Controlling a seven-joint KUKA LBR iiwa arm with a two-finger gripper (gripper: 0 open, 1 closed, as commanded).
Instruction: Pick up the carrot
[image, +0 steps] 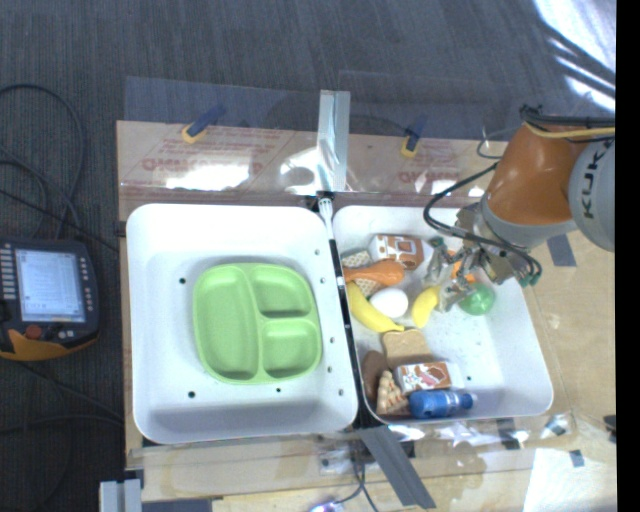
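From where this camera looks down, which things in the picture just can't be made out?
- Gripper: wrist and cables cover its tips, so open or shut is unclear.
- Carrot: only an orange sliver shows by the gripper; whether it is gripped is unclear.
- Green ball: partly behind the gripper.
- Cartons: labels too small to read.
- Arm: cut off at the right.

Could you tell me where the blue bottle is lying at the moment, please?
The blue bottle lies on its side in the right bin, near that bin's front edge, just below a small carton and beside the bread slice.
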